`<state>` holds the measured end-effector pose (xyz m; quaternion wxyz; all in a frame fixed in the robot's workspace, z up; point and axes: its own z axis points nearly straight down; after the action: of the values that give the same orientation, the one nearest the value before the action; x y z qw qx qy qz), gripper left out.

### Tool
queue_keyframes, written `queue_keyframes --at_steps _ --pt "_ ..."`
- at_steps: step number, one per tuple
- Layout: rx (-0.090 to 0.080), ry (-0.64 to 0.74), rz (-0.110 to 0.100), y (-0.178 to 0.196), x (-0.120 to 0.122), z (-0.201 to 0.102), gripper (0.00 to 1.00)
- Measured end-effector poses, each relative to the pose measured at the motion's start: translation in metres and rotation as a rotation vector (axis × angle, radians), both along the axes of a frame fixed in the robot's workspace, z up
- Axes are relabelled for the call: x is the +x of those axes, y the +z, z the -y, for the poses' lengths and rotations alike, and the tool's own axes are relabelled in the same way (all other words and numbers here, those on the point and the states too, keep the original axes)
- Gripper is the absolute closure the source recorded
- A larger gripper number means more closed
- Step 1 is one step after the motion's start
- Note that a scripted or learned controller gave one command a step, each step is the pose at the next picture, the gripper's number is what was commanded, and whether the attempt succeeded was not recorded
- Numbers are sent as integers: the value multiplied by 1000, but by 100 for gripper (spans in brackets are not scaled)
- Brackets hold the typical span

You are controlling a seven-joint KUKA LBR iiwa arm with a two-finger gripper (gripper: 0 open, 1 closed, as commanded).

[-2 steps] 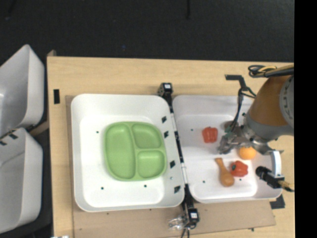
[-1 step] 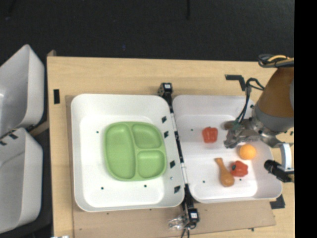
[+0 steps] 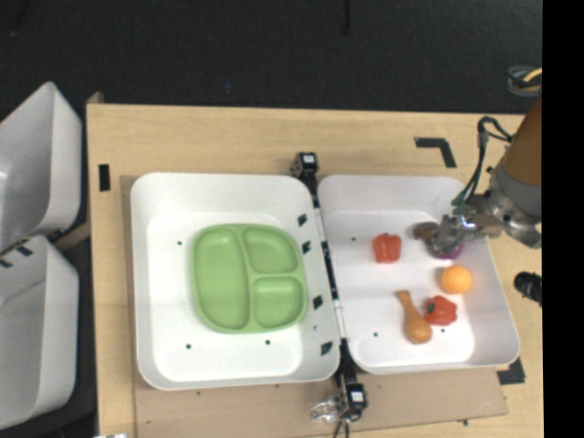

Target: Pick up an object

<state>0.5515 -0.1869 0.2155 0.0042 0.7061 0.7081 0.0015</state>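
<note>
Seen from above and at a slant: wooden bench point(image 3: 228, 140) carrying two shallow white bins side by side. At far left, off the bench, two white moulded shapes point(image 3: 32, 162), cut off by the frame edge and hard to identify.

In the left bin point(image 3: 151, 336), a green divided plate point(image 3: 246, 276) with three compartments, lying flat near the centre.

Along the seam between the bins, a row of small black clips, with dark fittings at 12 and 6 o'clock too small to make out.

In the right bin point(image 3: 365, 199), a red pepper-like object point(image 3: 387, 247) left of centre. At 5 o'clock from it, a tan, gourd-shaped object point(image 3: 412, 318), touching or just beside a small red object point(image 3: 442, 310) on its right. Above those, an orange ball point(image 3: 456, 279).

At the bin's 2 o'clock, gripper point(image 3: 447, 237) low over the floor, directly above the orange ball and well apart from the pepper. Fingers blurred into a dark purplish patch beneath; open or closed impossible to tell, nothing visibly held. Arm cropped at right.
</note>
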Motion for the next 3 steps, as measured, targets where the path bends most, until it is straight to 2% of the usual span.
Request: queue_keyframes --at_steps 1,3 --pt "2 -1 -5 17 1 1 100" --pt "5 3 -8 3 16 -94 100"
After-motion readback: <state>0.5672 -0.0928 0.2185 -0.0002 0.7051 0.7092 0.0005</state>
